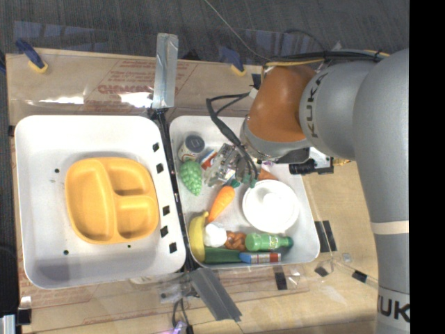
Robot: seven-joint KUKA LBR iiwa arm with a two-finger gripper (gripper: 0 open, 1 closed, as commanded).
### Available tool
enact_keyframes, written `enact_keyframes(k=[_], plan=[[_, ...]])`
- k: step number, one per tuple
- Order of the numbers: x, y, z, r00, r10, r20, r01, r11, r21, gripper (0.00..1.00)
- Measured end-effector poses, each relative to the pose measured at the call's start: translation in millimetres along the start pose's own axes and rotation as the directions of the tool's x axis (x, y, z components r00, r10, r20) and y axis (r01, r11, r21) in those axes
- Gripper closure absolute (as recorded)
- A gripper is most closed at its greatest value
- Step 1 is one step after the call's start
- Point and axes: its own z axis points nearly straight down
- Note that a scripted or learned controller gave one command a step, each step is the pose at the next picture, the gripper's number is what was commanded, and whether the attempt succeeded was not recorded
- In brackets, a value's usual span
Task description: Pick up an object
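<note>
The right bin holds many small objects. An orange carrot lies in its middle, a bumpy green fruit to its left, and a white bowl to its right. My gripper hangs low over the bin's upper middle, just above the carrot's top end and right of the green fruit. Nothing shows between its metal fingers. Along the front wall lie a green bottle, a yellow banana and a white ball.
The left bin holds a yellow divided plate. A small grey round can sits in the right bin's back left corner. A dark green marker-like stick lies against the front wall. Black cables loop behind the arm.
</note>
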Motion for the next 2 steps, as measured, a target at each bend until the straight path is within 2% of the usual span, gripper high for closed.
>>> enact_keyframes(k=[1,2], plan=[[0.4,-0.1,0.7,1.000,0.000,-0.001,0.000,1.000,0.000,0.00],[-0.9,1.0,-10.4,1.000,-0.005,0.002,0.005,1.000,0.000,1.00]])
